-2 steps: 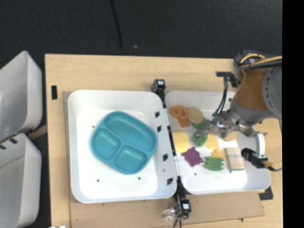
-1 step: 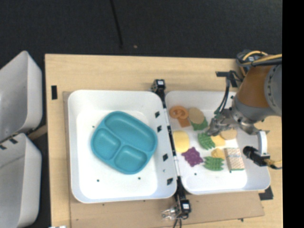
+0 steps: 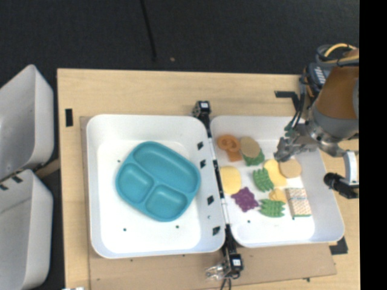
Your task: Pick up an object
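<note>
Surface [image 3: 72, 95]: light wood, carrying two shallow white bins side by side.
Left bin [image 3: 100, 222]: holds a blue divided plate [image 3: 158, 180] lying flat near its middle, well apart from the other bin's contents.
Right bin [image 3: 326, 222]: holds a cluster of small toy food pieces.
Pieces: an orange ring [image 3: 228, 144] at the upper left, a tan round piece [image 3: 249, 145] just beside it, a yellow piece [image 3: 230, 177], a purple piece [image 3: 245, 199], a green leafy piece [image 3: 262, 179], another green piece [image 3: 272, 208], a patterned wafer [image 3: 298, 202] and a tan disc [image 3: 291, 169].
Arm [image 3: 335, 104]: grey with an orange band, reaching in from the right over the right bin.
Gripper [image 3: 285, 153]: low over the bin, just above the tan disc and a pale yellow piece [image 3: 276, 174].
Fingers: cannot tell whether spread or closed; nothing is visibly pinched between them.
</note>
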### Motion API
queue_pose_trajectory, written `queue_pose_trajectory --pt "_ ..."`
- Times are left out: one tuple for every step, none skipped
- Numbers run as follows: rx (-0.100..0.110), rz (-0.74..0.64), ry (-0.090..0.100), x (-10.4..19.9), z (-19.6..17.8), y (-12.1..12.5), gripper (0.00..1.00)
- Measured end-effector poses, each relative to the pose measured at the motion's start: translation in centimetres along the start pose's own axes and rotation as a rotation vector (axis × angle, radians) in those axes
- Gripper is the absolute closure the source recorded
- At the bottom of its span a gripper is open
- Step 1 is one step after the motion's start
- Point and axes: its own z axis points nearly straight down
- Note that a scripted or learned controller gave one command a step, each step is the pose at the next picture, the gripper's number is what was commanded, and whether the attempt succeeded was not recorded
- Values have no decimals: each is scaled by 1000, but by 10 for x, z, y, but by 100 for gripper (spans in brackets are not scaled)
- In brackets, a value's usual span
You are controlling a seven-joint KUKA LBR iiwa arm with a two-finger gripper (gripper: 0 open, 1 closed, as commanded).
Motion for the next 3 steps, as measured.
queue_pose_trajectory --pt "2 0 0 -5 -44 1 100" --pt "5 -1 1 -7 -62 2 100" --pt "6 -4 4 44 -72 -17 100"
